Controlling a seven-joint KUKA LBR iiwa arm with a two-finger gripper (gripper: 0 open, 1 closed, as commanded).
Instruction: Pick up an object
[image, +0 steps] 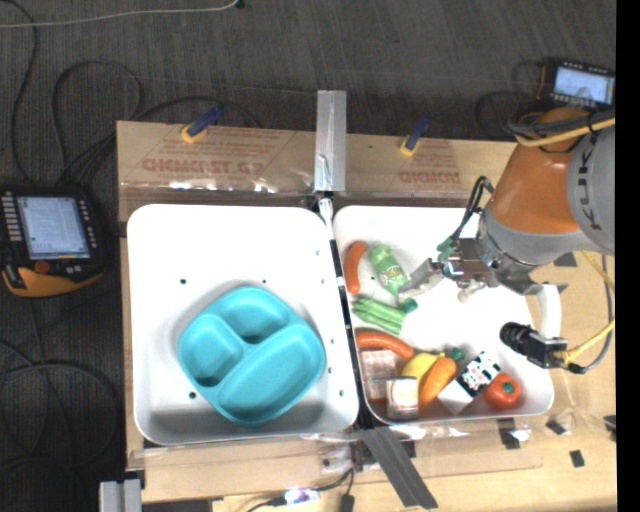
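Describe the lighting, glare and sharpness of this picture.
Camera view: even overhead light, with the white bins nearly blown out; soft shadow beside the blue plate; glare on the plastic sheet behind the bins; toys sharp enough to tell apart, the gripper slightly soft.

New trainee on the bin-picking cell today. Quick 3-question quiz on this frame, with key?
1. True or false: the blue divided plate lies in the left bin.
2. The gripper is over which bin? A) left bin B) right bin C) neither
3. Fill in: the tomato sits near the right bin's ____ right corner, as the camera sees it.

Key
1. True. It rests in the lower middle of that bin.
2. B. The gripper is above the right bin's upper middle, close to the green pieces.
3. Lower. It is beside the black-and-white block.
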